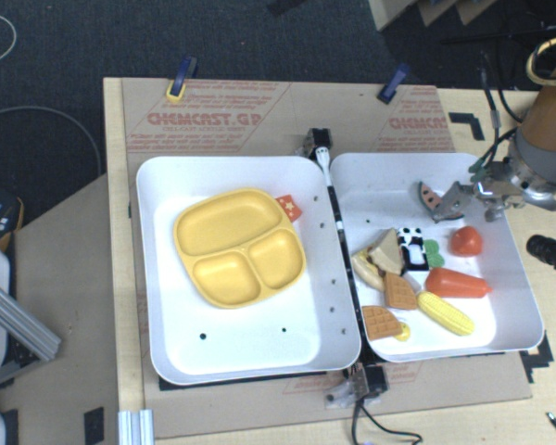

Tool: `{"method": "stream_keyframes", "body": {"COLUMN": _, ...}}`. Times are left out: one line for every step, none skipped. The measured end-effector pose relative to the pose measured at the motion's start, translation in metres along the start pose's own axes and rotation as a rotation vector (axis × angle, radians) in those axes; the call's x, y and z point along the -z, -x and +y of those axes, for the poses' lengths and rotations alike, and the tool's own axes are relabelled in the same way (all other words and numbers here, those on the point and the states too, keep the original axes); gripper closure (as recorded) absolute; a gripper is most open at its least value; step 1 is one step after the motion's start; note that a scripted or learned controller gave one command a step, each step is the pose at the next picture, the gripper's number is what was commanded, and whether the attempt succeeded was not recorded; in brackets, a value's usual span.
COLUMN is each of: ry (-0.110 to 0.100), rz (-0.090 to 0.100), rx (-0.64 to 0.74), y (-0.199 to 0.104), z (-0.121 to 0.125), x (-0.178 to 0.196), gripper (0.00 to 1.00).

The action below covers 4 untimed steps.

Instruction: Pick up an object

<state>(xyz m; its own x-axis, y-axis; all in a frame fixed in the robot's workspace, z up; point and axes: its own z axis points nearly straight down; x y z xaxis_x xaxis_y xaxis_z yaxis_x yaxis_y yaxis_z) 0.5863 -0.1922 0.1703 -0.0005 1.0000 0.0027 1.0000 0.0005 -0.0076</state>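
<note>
One tomato (465, 241) was seen just below the tool (473, 202), toward the right bin's (528, 318) near edge. The tool's fingers were spread apart, clamped on nothing.

Readable text: "CHEMCAST GP", red print on the brown protective sheet (259, 109) covering the bench, far left of the gripper (473, 204) beyond the bins. A second red imprint (424, 119), nearer the gripper, is only partly legible. No other text is legible.
</note>
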Motion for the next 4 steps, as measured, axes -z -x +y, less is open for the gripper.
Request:
{"method": "stream_keyframes", "body": {"ry": 0.001, "rz": -0.001, "rx": -0.001, "y": 0.004, "z": -0.002, "x": -0.062, "gripper": 0.0}}
{"method": "stream_keyframes", "body": {"ry": 0.011, "rz": -0.005, "rx": -0.001, "y": 0.006, "z": 0.0, "x": -0.083, "gripper": 0.0}}
{"method": "stream_keyframes", "body": {"ry": 0.01, "rz": -0.004, "rx": -0.001, "y": 0.005, "z": -0.001, "x": -0.074, "gripper": 1.0}}
{"method": "stream_keyframes", "body": {"ry": 0.015, "rz": -0.007, "rx": -0.001, "y": 0.015, "z": 0.002, "x": -0.015, "gripper": 1.0}}
